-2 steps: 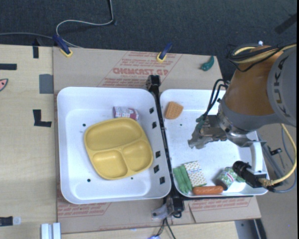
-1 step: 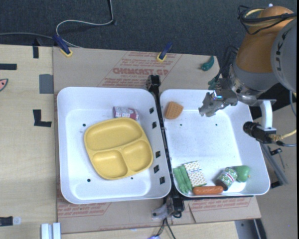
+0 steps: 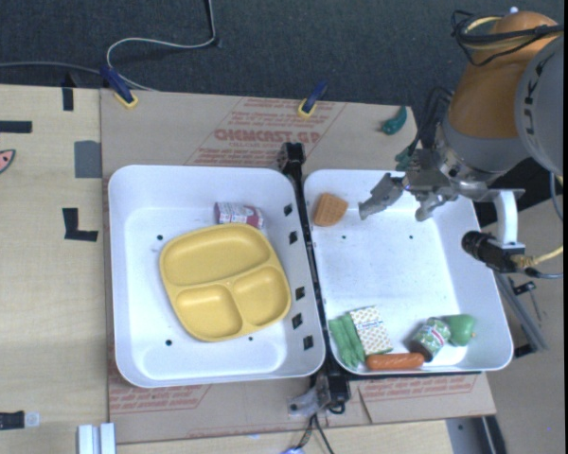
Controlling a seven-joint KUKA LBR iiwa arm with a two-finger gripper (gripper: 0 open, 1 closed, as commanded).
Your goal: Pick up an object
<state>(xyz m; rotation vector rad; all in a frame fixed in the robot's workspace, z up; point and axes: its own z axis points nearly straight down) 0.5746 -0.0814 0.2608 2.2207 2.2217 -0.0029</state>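
Note:
My gripper (image 3: 399, 203) hangs over the upper part of the right bin (image 3: 409, 270), fingers spread wide and open with nothing between them. A small orange bread-like piece (image 3: 328, 209) lies just left of it in the bin's top-left corner. Along the bin's front edge lie a green ridged item (image 3: 346, 340), a small patterned box (image 3: 370, 329), an orange carrot-like stick (image 3: 394, 359), a small can (image 3: 430, 337) and a green vegetable (image 3: 460, 327). In the left bin (image 3: 137, 282) sits a yellow divided tray (image 3: 226, 280), with a small can (image 3: 239, 215) lying behind it.
A black clip divider (image 3: 299, 244) runs between the two bins. The bins rest on a cardboard sheet (image 3: 265, 135) held by yellow and blue clamps. A cable (image 3: 161, 41) loops across the dark floor behind. The arm's body (image 3: 497, 93) fills the upper right.

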